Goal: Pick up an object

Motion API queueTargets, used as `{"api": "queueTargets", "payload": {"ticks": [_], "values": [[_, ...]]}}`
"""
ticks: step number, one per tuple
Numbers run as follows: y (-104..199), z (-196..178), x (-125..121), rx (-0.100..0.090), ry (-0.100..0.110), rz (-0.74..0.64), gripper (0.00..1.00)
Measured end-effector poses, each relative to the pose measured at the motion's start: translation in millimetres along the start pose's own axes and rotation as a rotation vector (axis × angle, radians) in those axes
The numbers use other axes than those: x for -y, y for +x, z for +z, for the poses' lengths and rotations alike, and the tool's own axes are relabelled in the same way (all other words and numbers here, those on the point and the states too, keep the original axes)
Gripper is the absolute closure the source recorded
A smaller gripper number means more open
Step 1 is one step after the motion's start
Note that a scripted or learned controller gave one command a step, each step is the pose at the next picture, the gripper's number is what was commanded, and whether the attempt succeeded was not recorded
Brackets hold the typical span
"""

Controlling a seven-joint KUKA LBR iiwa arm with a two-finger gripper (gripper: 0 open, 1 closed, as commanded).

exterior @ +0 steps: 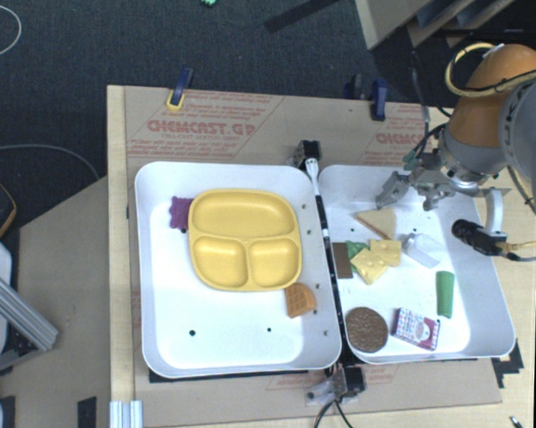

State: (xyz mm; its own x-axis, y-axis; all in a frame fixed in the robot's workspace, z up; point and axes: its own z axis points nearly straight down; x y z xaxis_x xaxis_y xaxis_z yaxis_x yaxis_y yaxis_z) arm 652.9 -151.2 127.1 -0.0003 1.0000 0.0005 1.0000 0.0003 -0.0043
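My gripper [410,195] hangs over the back of the right bin [474,343], open, with nothing between its fingers. Just in front of it and slightly left lies a tan triangular slice [376,224]. Further forward are yellow cheese-like pieces [377,259] with a small green piece [357,249] beside them, and a pale grey block [422,250]. A brown bar [342,260] lies along the bin's left wall. Near the front are a round brown cookie [367,329], a pink packet [416,329] and a green cylinder [444,293].
The left bin [158,336] holds a yellow divided plate [245,238], a purple object [178,212] tucked against the plate's left side, and an orange-brown chunk [300,299] at its front right corner. The divider between the bins [323,228] runs close to the brown bar.
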Motion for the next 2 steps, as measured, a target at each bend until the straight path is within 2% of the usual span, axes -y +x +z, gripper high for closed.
{"api": "queueTargets", "payload": {"ticks": [1,2], "values": [[1.4,38.2,-3.8,-0.002,-0.011,0.000,0.00],[1.3,22.2,-6.8,0.000,-0.023,-0.001,1.00]]}}
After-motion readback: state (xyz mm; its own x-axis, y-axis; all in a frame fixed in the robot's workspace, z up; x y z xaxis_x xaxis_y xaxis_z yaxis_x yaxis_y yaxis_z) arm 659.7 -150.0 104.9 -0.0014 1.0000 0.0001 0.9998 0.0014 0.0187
